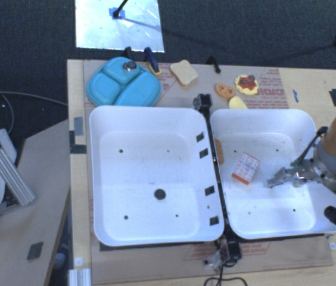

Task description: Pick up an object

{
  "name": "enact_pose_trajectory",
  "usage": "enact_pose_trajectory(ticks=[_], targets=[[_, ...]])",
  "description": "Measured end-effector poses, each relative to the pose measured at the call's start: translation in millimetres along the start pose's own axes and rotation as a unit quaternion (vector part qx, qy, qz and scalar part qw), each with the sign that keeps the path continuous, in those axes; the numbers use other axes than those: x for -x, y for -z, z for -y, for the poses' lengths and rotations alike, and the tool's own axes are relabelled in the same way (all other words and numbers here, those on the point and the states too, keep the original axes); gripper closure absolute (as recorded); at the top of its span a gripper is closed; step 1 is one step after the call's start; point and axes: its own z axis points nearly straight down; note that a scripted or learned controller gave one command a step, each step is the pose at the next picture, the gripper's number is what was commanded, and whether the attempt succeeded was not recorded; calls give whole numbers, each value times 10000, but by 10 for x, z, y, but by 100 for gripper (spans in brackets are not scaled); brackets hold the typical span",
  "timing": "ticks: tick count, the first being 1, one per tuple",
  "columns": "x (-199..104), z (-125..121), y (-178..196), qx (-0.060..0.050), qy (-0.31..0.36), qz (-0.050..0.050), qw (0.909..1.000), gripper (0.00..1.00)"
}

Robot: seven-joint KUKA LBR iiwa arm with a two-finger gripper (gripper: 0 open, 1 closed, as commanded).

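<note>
Lying flat in the right bin [302, 124], left of centre: one small box [245, 168], white with red-orange print, tilted. Gripper [273, 182] just beside it on the right, slightly lower, apart from it; finger state cannot be told. Left bin [105, 124]: one dark round disc [160, 193]. Behind bins: blue tray [124, 84], toast slice [184, 72].

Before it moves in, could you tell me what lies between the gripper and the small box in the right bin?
Nothing: the camera view shows bare white bin floor between the gripper and the small box.
</note>
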Motion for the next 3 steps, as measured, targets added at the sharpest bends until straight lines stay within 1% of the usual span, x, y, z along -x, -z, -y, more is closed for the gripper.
enact_pose_trajectory(ticks=[1, 2, 3], targets=[[6, 305, 10, 13, -6, 6, 10000, 0], [3, -42, -9, -37, 23, -8, 10000, 0], [1, -12, -3, -9, 5, -1, 10000, 0]])
